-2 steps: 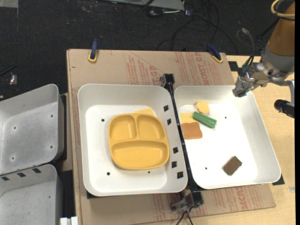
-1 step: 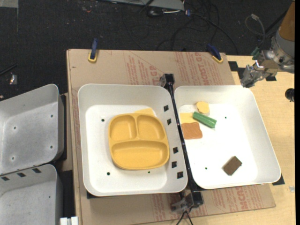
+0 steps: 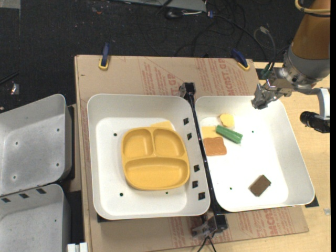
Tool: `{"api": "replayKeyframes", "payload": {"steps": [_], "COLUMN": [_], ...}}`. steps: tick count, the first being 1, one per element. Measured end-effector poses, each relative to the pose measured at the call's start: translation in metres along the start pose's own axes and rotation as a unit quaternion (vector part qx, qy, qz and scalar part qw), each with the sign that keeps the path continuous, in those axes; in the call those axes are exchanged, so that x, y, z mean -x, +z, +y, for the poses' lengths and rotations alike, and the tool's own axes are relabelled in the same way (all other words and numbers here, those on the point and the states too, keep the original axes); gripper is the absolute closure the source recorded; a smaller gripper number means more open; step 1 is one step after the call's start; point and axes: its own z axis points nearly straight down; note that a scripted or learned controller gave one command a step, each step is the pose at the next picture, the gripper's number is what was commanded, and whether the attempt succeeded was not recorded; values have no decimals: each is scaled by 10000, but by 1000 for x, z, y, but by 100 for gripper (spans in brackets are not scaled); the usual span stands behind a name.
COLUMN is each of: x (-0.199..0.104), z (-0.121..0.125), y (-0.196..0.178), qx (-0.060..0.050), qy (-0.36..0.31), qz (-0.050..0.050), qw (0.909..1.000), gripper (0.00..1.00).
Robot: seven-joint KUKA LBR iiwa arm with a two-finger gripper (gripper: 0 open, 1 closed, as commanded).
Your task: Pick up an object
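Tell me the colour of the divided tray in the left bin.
Yellow-orange; the divided tray shows plainly in the camera view, lying in the left bin.

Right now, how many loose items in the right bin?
5 in the right bin: white piece and yellow piece near its upper-left, green stick just below, orange-brown square by the divider, brown block toward the lower right. More may hide beneath them.

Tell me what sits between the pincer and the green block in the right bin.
Nothing visible blocks it. The pincer hangs over the right bin's far edge; bare white floor lies between it and the green block. The yellow piece touches the block's far end, off the direct line.
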Motion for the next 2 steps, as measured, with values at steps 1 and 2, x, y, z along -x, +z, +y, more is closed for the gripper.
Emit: {"api": "replayKeyframes", "payload": {"steps": [1,2], "x": [-59,-107], "z": [-12,-29], "y": [3,0], "qx": [5,7], "qy": [-6,-3], "qz": [1,-2], "qw": [10000,10000], "gripper": [100,100]}}
